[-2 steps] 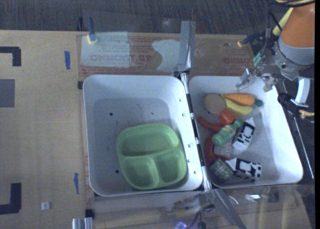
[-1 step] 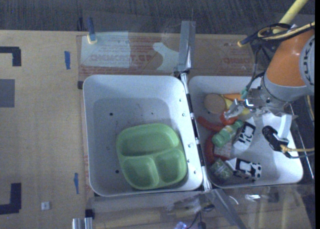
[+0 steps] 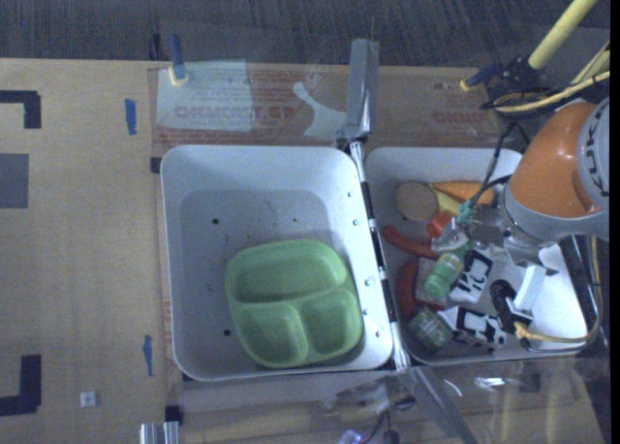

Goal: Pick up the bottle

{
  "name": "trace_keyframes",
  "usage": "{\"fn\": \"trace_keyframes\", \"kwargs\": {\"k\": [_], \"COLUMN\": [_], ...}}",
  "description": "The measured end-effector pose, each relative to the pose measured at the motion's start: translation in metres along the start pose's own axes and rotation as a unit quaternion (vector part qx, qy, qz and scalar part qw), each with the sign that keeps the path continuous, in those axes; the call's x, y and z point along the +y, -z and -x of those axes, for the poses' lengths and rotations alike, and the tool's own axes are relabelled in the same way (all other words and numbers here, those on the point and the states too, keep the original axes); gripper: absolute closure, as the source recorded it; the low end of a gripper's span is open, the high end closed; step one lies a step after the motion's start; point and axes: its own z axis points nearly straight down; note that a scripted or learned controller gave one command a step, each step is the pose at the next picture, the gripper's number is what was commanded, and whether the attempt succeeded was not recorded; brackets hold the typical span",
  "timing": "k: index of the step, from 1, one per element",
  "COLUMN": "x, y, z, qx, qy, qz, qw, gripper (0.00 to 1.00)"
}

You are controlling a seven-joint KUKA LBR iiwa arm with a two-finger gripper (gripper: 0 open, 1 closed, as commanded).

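The bottle (image 3: 443,275) is small, greenish and see-through, lying tilted on its side in the right bin (image 3: 567,311), toward its left half, amid other clutter, just beside the claw (image 3: 472,274).

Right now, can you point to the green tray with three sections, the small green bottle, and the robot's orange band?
green three-section plastic tray (image 3: 291,301), camera view, centre divider.
small green bottle (image 3: 444,274), camera view, its body.
orange band (image 3: 557,166), camera view, top surface.

The grey arm with its orange band (image 3: 557,180) covers part of the right white bin (image 3: 387,166); the small green translucent bottle (image 3: 442,275) beside it looks blurred.
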Motion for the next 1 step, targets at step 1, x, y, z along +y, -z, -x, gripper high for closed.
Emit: {"fn": "trace_keyframes", "kwargs": {"k": [1], "x": [0.0114], "y": [0.0894], "z": [-0.0322], "qx": [0.0], "qy": [-0.111], "qz": [-0.033], "qw": [0.9933], "gripper": [0.0]}}
